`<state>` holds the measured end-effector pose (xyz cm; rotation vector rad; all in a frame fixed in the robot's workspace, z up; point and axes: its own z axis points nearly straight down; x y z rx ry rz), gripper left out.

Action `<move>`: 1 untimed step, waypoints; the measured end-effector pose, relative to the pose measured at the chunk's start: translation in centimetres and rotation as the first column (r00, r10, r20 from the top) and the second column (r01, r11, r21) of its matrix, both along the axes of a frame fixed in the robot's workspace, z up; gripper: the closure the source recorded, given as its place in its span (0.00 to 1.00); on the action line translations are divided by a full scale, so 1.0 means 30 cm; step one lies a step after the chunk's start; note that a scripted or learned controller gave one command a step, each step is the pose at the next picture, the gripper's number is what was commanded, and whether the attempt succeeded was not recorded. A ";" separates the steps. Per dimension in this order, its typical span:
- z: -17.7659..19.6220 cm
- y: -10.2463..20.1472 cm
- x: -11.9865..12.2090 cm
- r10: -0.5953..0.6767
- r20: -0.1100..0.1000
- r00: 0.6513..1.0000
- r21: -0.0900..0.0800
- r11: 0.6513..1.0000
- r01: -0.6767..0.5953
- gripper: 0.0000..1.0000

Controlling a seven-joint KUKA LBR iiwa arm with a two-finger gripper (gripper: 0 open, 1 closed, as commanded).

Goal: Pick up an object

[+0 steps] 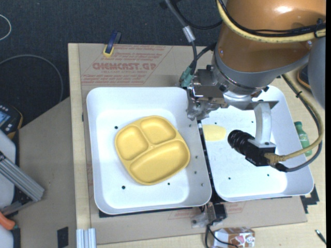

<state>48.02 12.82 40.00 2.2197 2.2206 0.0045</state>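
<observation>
The plate point(151, 150) is a plain warm yellow, glossy and unpatterned. The bin point(101, 138) under it is white, flecked with a few small black dots. Right of the plate, the second bin point(289, 182) is the same white with the same dots, and a paler yellow piece point(213, 133) lies in it. Farther right of the plate is a green thing point(301, 134). Up and right of the plate, the arm point(269, 19) is shiny orange over grey. The table point(76, 87) around the plate is cardboard tan, with faded red lettering point(124, 66) above the plate.
</observation>
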 end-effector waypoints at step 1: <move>0.034 0.002 0.002 0.001 0.002 1.000 0.000 1.000 -0.001 1.00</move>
